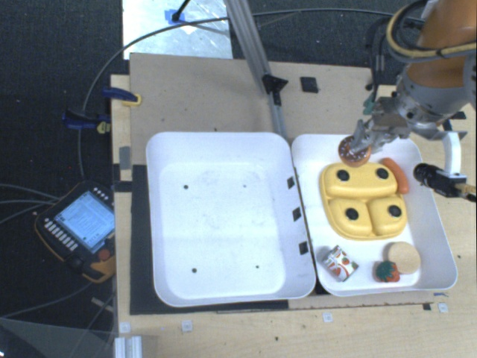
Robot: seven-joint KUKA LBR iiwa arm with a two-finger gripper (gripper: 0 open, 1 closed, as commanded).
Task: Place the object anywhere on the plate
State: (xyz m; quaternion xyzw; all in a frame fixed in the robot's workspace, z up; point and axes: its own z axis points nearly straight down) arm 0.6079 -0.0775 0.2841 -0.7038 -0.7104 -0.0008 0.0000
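the arm [440, 43] comes in from the upper right and its gripper [359, 145] hangs over the far edge of the right bin [440, 274], just above the yellow plate [364, 198]. right at the fingertips sits a small round brownish object [353, 151] (perhaps a doughnut-like toy; too small to name for sure), touching or overlapping the plate's far left corner. whether the fingers are apart, together or clamped on that round piece cannot be told, since they merge with it from this angle. the plate is divided into three compartments with dark dots. an orange carrot-like piece [396, 174] lies against its far right edge. nearer the front of the bin lie a small can [339, 263], a tan disc [405, 256] and a strawberry-like piece [385, 271]. the left bin [164, 155] lies beside.
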